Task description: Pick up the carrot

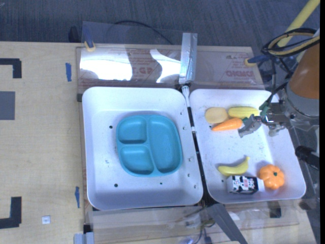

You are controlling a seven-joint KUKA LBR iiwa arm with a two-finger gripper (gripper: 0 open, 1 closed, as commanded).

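A pale wooden bench (35,156) is carrying two shallow white bins side by side, with dark carpeted floor (152,4) running beyond its far edge. Black angle marks and strips of blue tape are sitting on the bare wood toward the bench's left edge. Behind the bins a clear plastic sheet (132,62) is catching the light, and a grey metal bar (188,57) is standing at the seam between them.

The left bin (96,105) is holding a teal divided tray (150,145) at its middle. The right bin (284,156) is holding the food items. The carrot (227,125) is lying on the bin floor near the far left corner, its thick end pointing toward the right edge, just beside a pale yellow potato-like piece (216,115) and a corn cob (242,112) along the far edge. Nearer the front edge, a banana (234,167) is lying just behind a small black-and-white carton (242,185), and an orange pumpkin (271,177) is resting by the front right corner.

The grey arm (304,93) is reaching in over the right bin's right edge, yellow and black cables (292,37) looping above it. The gripper (249,125) is hanging low just beside the carrot's thick end, its fingers seemingly parted a little, though the view is too blurred to be sure; nothing is showing between them.
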